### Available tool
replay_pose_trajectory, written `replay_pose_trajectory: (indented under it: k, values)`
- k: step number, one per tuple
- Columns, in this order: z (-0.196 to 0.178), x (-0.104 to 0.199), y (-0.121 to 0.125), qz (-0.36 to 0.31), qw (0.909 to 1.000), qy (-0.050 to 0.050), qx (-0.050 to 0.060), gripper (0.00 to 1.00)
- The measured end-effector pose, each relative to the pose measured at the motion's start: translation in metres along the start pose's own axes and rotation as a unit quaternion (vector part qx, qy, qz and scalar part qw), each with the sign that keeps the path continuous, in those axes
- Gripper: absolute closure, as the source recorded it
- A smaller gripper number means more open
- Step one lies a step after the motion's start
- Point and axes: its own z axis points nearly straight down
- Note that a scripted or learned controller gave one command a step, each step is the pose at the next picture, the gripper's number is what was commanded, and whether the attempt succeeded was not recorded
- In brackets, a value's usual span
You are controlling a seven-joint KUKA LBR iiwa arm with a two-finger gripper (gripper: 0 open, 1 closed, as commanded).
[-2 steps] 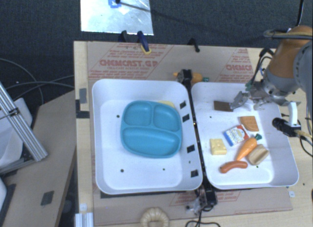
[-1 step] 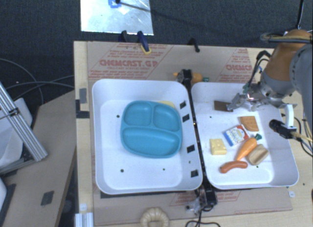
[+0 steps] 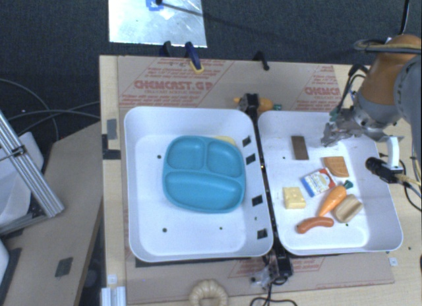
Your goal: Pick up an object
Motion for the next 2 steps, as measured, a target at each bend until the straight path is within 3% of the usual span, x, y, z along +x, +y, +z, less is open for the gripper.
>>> replay_pose_trajectory:
  k: [2]
  values:
    - [-0.11, 0.01, 0.018, 0.0, 1.0, 0.0, 0.001, 1.0]
